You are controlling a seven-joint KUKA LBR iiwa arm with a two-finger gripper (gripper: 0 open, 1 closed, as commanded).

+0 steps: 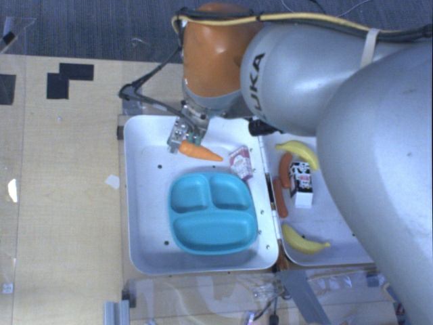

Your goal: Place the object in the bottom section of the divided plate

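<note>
Camera view: the tool [184,135] sits at the orange plastic carrot's [199,152] thick end, grip uncertain, twelve o'clock of the blue divided plate [212,212], probably positioned to pick it up.

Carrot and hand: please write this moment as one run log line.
hand: at carrot's thick end | carrot: in left bin, above divided plate | bottom section: nothing in it | placement: not yet done

A pale wooden counter [67,202] carries two shallow white bins side by side, touching along their inner rims: the left bin [145,202] and the right bin [338,239]. Black square markings [67,78] sit near its far-left edge.
</note>
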